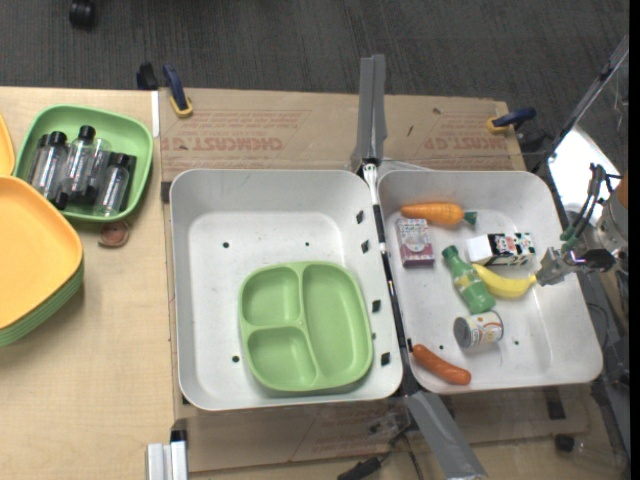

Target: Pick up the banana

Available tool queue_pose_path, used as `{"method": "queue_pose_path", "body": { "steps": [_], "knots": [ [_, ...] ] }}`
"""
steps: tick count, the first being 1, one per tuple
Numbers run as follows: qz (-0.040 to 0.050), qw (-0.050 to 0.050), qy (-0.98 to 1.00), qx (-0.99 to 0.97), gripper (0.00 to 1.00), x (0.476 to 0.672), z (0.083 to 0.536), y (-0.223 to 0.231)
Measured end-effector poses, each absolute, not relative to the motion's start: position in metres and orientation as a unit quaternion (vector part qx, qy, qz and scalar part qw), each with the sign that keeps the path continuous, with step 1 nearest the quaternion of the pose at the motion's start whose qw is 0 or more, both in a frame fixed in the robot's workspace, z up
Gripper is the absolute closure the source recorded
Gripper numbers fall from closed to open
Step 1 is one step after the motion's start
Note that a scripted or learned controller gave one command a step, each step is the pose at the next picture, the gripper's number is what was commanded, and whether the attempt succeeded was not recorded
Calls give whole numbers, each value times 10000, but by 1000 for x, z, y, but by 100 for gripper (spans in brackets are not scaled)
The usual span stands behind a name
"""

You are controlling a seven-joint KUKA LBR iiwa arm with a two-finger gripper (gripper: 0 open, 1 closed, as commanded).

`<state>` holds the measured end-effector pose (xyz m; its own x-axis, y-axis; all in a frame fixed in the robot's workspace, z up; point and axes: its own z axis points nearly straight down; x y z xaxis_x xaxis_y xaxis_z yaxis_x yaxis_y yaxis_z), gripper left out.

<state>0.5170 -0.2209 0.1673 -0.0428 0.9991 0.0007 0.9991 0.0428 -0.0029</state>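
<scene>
- My pincer [553,268] sits at the right bin's [560,353] right edge, near the banana's tip; I cannot tell how it is set.
- One banana [505,283] lies mid-bin, touching one green bottle [468,281].
- Two carrots [432,212] [441,365], one can [479,330], one pink box [414,242], one white box [505,247].
- Left bin [200,268]: one green tray [304,325].

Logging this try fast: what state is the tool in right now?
Tool: at the right bin's right rim, beside the banana's right end; open or shut cannot be told.
</scene>
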Motion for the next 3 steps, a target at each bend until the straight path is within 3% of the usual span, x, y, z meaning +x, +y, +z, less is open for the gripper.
{"method": "queue_pose_path", "body": {
  "steps": [1, 2, 3],
  "knots": [
    [0, 6, -7951, -6065, 100, 489, 91, -222],
    [3, 12, -7956, -6059, 100, 484, 91, -148],
    [5, 11, -8046, -5938, 100, 477, 91, -104]
  ]
}}
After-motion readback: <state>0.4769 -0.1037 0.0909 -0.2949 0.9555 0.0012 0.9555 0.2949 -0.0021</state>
